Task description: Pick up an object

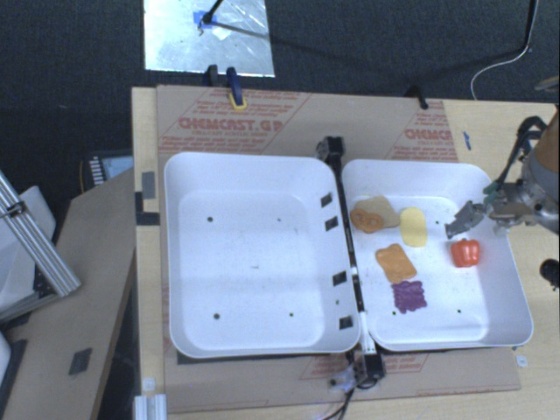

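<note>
Pincer [462, 221] hangs over right bin's [437, 339] right side, just above red pepper [465, 253]; grip state unclear. Left bin [254, 339] wide open. Arm [538, 186] cut off at frame edge.

five toys [396, 262] sit clustered in the right bin [503, 322], left bin [254, 261] right beside it, gripper [461, 221] over the right bin's far side.
</note>
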Action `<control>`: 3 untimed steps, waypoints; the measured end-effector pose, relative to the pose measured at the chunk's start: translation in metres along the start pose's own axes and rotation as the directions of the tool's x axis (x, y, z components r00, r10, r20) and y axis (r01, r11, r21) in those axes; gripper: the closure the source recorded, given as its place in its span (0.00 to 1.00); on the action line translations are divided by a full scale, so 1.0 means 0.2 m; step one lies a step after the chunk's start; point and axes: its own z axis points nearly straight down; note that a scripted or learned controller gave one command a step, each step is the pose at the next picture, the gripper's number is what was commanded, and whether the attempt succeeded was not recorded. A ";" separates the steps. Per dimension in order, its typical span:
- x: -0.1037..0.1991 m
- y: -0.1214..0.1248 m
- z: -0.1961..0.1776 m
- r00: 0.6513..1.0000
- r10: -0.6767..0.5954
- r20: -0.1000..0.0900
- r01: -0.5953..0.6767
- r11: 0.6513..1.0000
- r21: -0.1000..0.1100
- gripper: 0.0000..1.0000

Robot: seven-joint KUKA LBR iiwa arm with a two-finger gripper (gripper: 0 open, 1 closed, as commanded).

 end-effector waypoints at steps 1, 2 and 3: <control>0.29 0.15 0.76 1.000 -0.006 -0.003 0.006 1.000 0.001 0.00; 0.27 0.16 0.67 1.000 -0.001 -0.001 0.001 1.000 -0.006 1.00; 0.60 0.22 0.21 1.000 -0.005 -0.001 0.005 1.000 -0.004 1.00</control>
